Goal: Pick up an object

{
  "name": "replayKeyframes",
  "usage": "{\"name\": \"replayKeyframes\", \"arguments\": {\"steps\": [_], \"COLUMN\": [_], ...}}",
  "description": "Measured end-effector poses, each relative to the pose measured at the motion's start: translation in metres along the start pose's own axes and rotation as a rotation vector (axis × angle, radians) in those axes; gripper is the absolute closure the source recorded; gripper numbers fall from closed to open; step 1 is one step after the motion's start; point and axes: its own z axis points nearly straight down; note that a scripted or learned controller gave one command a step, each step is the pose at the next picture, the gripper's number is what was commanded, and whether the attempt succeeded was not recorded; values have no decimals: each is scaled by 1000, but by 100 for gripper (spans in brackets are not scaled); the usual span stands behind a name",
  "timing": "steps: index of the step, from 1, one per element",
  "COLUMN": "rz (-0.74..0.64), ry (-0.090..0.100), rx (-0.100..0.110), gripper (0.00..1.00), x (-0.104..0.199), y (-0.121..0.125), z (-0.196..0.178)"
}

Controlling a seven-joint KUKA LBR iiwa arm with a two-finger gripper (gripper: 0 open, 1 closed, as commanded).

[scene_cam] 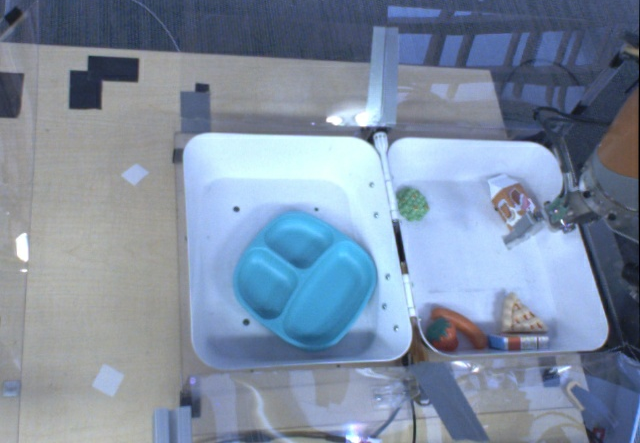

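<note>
The right bin [470,261] holds several small objects. A green knobbly ball [411,202] lies near its left wall. A white and orange packet [510,198] lies at the upper right. Along the front wall are a red and orange vegetable toy [453,326], a triangular wedge [520,312] and a small tube [518,341]. My gripper [527,229] reaches in over the bin's right wall and sits low, right beside the packet's lower right side. Whether it touches or holds the packet cannot be made out.
The left bin [215,191] bears a blue divided plate [305,278]. A metal post [383,76] stands behind the wall shared by the two bins. The arm's orange band [620,141] is at the right edge.
</note>
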Motion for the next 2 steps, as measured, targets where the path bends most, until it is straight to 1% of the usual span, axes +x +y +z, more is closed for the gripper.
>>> {"name": "replayKeyframes", "arguments": {"steps": [1,2], "rz": [0,9], "ry": [0,-1], "rx": [0,-2], "gripper": [0,0], "x": [0,-17], "y": [0,56], "z": [0,58]}}
